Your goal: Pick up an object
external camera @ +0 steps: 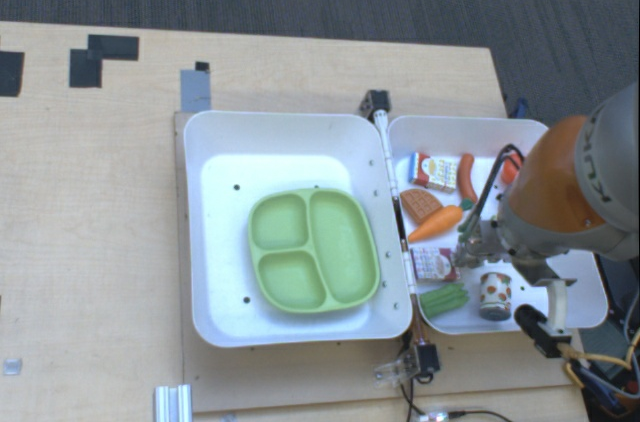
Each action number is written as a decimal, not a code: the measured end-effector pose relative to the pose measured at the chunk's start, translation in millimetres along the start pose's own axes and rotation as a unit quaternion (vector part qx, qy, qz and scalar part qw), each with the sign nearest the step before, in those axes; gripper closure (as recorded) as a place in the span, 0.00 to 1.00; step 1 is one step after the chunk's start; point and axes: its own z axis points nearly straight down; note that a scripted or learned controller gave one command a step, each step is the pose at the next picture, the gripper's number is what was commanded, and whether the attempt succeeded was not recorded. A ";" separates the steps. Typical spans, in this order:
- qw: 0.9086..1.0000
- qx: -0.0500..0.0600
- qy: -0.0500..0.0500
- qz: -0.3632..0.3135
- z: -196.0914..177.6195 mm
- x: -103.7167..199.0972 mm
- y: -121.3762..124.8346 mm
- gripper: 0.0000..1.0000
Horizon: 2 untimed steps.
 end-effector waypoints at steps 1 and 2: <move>1.000 0.000 0.001 0.000 0.1 -1.0 0.1 0.00; 1.000 0.000 0.000 0.000 0.1 -0.3 0.0 0.00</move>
